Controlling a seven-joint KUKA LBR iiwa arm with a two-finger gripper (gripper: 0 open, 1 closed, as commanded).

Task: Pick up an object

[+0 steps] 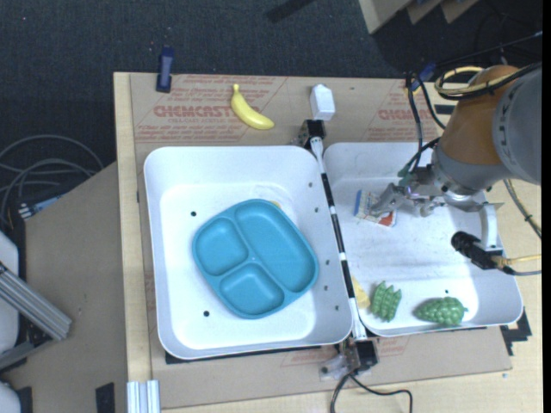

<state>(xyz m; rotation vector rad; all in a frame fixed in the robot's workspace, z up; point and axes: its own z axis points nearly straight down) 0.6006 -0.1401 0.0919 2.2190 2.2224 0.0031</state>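
Note:
My gripper (385, 201) is low over the upper middle of the right bin (430, 256), reaching in from the right. A small flat item with red, white and blue parts (380, 216) lies right under its tip; whether they touch is unclear. Two green knobbly objects (386, 301) (442, 310) rest near the right bin's front wall, with a small yellow piece (360, 296) beside the left one. A blue divided plate (254, 256) lies in the middle of the left bin (172, 188).
On the bench behind the bins lie a yellow banana (250, 111), a white block (322, 101) and a small dark blue object (164, 69). A black cable with a plug (475, 249) hangs from the arm over the right bin's right side.

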